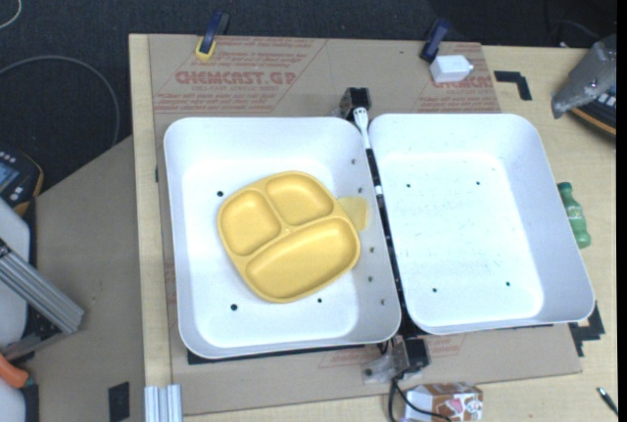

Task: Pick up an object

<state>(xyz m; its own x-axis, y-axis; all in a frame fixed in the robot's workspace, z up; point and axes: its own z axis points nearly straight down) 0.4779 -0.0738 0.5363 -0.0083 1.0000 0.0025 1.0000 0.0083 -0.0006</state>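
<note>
- At the bottom edge of the frame, just below the gap between the two bins, a small brown-and-white packet point(454, 402) lies on the desk point(147, 214) beside a tangle of black cable and a clip.
- In the lower left corner, off the desk, a grey metal bar point(39, 291) runs at a slant, with an orange bit below it.
- The left bin point(196, 312) holds a yellow divided plate point(287, 236), the one thing to pick; it sits a little left of the bin's middle, lying flat, with two small compartments toward the top and one large one toward the bottom.
- A small pale yellow piece point(354, 211) peeks out at the plate's right edge, touching it.
- The right bin point(470, 224) sits edge to edge with the left one; a black strip runs along their shared border.
- A green object point(574, 214) lies on the desk just outside the right bin's right rim.
- Above the bins, the brown desk sheet bears red printed lettering; a yellow-tipped clamp point(209, 39) sits at its upper left and a white block point(451, 69) with a dark clamp at its upper right.
- At the upper right edge of the frame, a grey part of the arm, the pincer point(591, 82), hangs well apart from the plate; I cannot tell whether it is released or clenched, and it touches nothing that I can see.
</note>
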